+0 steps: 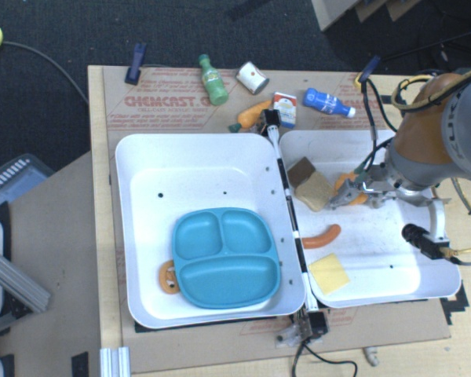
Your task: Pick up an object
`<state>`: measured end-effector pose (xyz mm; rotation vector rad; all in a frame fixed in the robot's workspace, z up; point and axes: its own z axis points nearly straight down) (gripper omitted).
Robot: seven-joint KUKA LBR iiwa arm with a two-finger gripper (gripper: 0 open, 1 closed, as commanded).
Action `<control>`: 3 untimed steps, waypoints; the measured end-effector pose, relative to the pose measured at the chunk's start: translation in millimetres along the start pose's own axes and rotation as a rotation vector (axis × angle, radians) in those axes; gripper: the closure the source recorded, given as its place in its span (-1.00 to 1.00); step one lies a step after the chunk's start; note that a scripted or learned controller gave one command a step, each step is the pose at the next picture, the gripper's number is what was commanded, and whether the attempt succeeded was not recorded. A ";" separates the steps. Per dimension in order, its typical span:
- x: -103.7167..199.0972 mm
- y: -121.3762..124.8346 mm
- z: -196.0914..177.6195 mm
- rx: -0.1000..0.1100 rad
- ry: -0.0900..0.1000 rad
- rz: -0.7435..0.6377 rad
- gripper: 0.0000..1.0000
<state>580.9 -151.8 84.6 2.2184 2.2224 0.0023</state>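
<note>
Yellow cheese slice (329,274) lies well below the hand (352,195); its grip unclear.

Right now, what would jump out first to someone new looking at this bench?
The blue divided plate in the left bin stands out most, with a small pretzel tucked at its left edge. In the right bin, the gripper hovers by a brown block, above a sausage and a yellow cheese slice.

Bench (180,104) bears two white bins (141,171), bottles (213,79), a can (252,77).
</note>
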 end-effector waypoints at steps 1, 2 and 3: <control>14.3 46.1 -0.2 0.001 -0.001 0.001 -1.00; 14.4 46.7 -10.4 -0.002 -0.002 -0.001 1.00; 91.5 22.7 -100.5 0.000 0.001 0.000 1.00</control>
